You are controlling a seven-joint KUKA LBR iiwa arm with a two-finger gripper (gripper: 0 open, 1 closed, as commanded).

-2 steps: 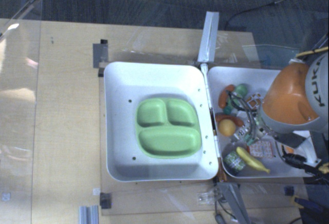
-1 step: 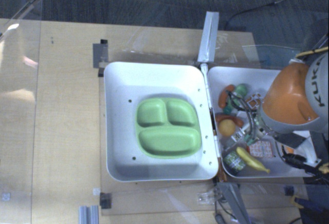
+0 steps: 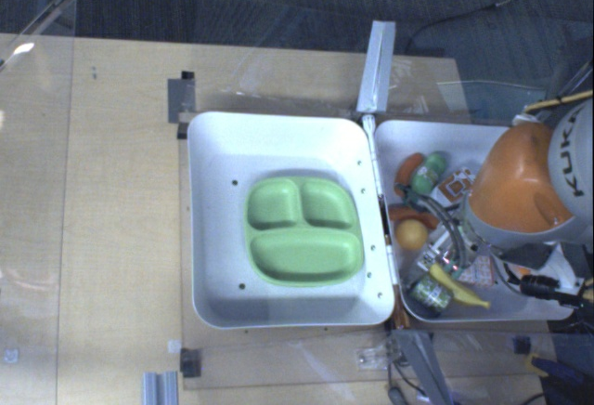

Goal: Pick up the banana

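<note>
At the lower right of the frame we find the banana (image 3: 457,289) lying near the front wall of the right bin (image 3: 483,314), slanting down toward the right, with a dark round item (image 3: 429,297) touching its left end. Just above it sits the gripper (image 3: 452,250), low over the clutter, and we cannot tell how its claw is set, since wrist and cables hide it. To do this step well, we judge that we should line the claw across the banana's narrow width, come down on its middle, and keep clear of the bin wall and the dark item. Farther up lie an orange ball (image 3: 411,233) and a carrot-like piece with a green top (image 3: 419,169). To the left, the other bin (image 3: 209,208) holds a green divided tray (image 3: 303,229).
</note>
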